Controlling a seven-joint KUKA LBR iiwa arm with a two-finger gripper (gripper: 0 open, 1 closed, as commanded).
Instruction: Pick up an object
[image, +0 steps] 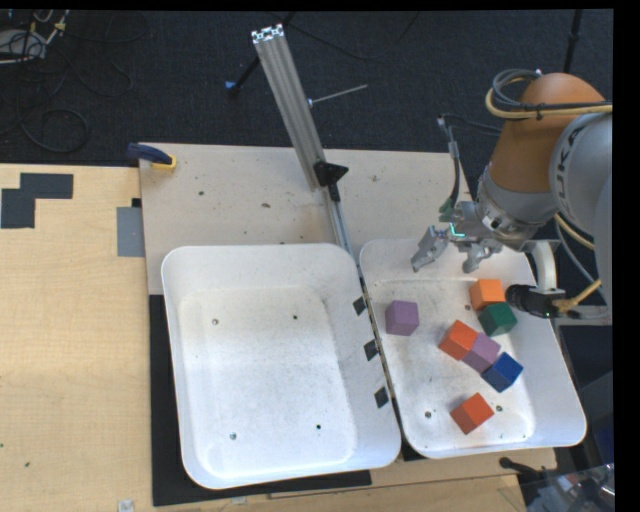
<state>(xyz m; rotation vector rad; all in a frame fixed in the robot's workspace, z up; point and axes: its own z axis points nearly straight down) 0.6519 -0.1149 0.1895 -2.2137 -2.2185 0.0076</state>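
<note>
The claw (452, 252) hangs over the far rim of the right bin (560, 425), fingers spread apart with nothing between them. Below it the blocks lie scattered across that bin's floor: a purple cube (402, 317) stands alone near the left wall, while an orange block (487, 293), a green one (497, 319) and a red one (460, 340) crowd together toward the right. The purple cube looks the easiest pick to me, probably light, stiff and smooth-faced, so I'd pinch it across two opposite flat sides.
</note>
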